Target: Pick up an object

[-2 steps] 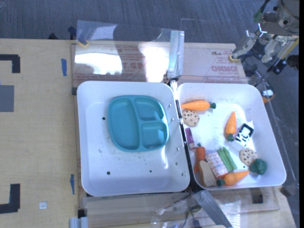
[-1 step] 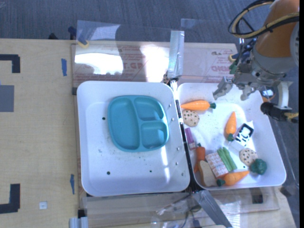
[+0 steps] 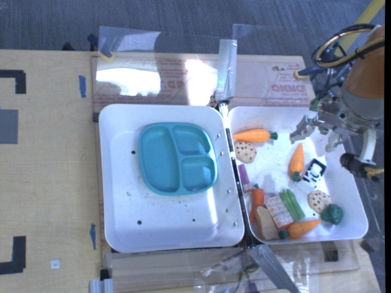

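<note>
Gripper hovers spread wide over the right bin, gripping nothing. A toy carrot stands on end just below it in that bin, another carrot lies to its left.

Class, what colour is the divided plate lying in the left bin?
The divided plate is turquoise blue, seen clearly in the camera view against the white left bin.

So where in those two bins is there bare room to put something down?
Left bin: bare floor all around the blue plate, widest in front. Right bin: open middle between the cookie and upright carrot; its front corner is crowded.
</note>
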You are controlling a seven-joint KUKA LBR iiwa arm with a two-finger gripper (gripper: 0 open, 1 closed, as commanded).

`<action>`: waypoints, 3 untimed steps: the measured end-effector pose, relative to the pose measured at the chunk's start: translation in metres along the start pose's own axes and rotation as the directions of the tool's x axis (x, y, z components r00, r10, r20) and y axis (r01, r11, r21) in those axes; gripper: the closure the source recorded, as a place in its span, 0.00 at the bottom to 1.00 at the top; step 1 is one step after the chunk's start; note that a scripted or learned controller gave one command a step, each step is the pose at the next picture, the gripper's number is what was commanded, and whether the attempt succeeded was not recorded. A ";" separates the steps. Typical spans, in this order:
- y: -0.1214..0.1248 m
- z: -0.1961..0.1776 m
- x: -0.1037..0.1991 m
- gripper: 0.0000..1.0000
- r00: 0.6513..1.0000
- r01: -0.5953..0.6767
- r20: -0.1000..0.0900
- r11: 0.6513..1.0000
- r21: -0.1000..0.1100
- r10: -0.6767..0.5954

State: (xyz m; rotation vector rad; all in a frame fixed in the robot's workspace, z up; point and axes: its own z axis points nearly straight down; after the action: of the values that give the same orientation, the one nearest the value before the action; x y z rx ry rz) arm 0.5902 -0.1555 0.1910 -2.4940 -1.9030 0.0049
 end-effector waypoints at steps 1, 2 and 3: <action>0.003 0.004 -0.009 0.00 0.997 0.076 0.000 0.997 -0.002 -0.076; 0.017 0.103 -0.018 0.00 0.985 0.175 0.002 0.984 -0.013 -0.175; 0.018 0.092 -0.017 1.00 0.985 0.174 0.002 0.985 -0.017 -0.174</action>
State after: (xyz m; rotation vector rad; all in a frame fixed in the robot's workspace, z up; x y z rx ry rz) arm 0.6025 -0.1768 0.0990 -2.3283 -2.1225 -0.0110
